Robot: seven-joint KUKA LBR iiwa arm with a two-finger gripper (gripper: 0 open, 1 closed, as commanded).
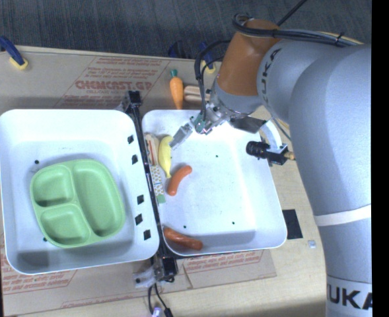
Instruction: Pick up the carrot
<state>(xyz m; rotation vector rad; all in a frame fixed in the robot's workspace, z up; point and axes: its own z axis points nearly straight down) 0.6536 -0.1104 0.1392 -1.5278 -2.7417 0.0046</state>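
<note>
While the grey arm (326, 131) with its orange band reaches in over the right bin (247, 203), the gripper (181, 136) hangs low near that bin's upper left corner, its slim metallic fingers (183, 133) slanting down and to the left; whether the jaws are spread or pressed together cannot be told, and nothing shows between them. Just below and left of the jaws lies a yellow banana (164, 156), smooth and curved, close against the bin's left wall. Below it rests a glossy orange-red sausage (178, 179), tilted, and a second sausage (183, 240) lies well below the jaws along the bin's lower wall. The carrot (176, 91) sits above the jaws, outside the bin on the brown cardboard (82, 78), just beyond the upper rim. It is a short tapered orange body with a green top; its long axis runs nearly up and down, green end away from the bin. Well left of the jaws, the left bin (9, 177) holds a pale green divided plate (76, 202) with three rounded compartments.
</note>
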